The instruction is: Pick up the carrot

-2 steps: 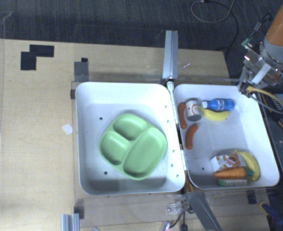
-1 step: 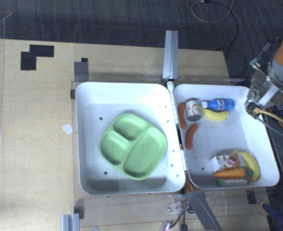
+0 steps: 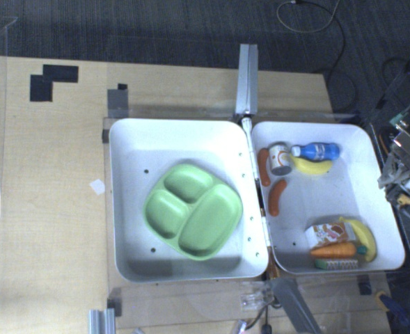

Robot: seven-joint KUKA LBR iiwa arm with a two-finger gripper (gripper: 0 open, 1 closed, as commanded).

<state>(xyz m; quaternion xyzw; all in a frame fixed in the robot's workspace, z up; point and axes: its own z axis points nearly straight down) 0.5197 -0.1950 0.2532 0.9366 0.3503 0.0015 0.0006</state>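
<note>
The carrot (image 3: 334,251) lies lengthwise left-to-right at the right bin's (image 3: 330,193) front, against a banana (image 3: 363,236). My end effector (image 3: 401,160) sits up-right, apparently; its spread I cannot tell.

At the right edge, part of the robot's tool (image 3: 404,160) shows as a cluster of pale grey and silver metal pieces with dark gaps between them. The shapes are blocky and angular, with small bright highlights on the metal. A greenish fleck sits near the top of the cluster, and a thin yellowish strand runs along its lower part. Finer details are too blurred to make out.
</note>
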